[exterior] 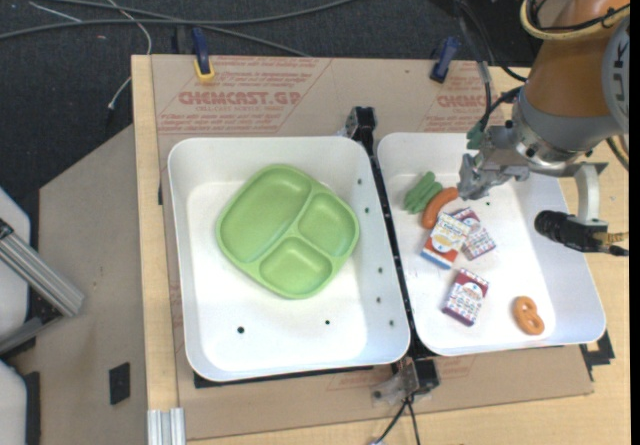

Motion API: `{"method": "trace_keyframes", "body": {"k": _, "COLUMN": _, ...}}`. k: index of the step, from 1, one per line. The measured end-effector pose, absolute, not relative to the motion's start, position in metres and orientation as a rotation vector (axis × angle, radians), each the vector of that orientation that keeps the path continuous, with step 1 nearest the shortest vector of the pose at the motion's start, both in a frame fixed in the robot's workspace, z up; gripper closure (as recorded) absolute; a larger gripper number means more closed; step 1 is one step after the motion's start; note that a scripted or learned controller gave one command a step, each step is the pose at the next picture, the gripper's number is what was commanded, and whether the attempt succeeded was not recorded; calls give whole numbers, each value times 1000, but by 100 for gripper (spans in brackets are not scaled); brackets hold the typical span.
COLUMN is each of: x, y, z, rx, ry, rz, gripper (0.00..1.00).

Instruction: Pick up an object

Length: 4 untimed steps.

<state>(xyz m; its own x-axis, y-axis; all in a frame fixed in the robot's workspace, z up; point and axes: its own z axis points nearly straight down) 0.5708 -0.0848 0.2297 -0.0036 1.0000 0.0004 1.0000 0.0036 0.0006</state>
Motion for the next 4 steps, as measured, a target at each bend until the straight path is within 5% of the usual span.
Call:
{"method": "trace_keyframes", "body": {"k": 2, "x": 624, "y": 9, "z": 232, "rx": 2215, "ry": 2226, "rz": 4, "gripper": 100}}
{"method": "trace_keyframes", "body": {"k": 3, "x": 633, "y": 57, "z": 219, "rx": 2217, "ry": 2224, "rz": 3, "gripper": 100}}
{"method": "trace_keyframes", "body": {"k": 4, "x": 632, "y": 56, "z": 220, "rx": 2219, "ry": 2222, "rz": 2, "gripper": 0}}
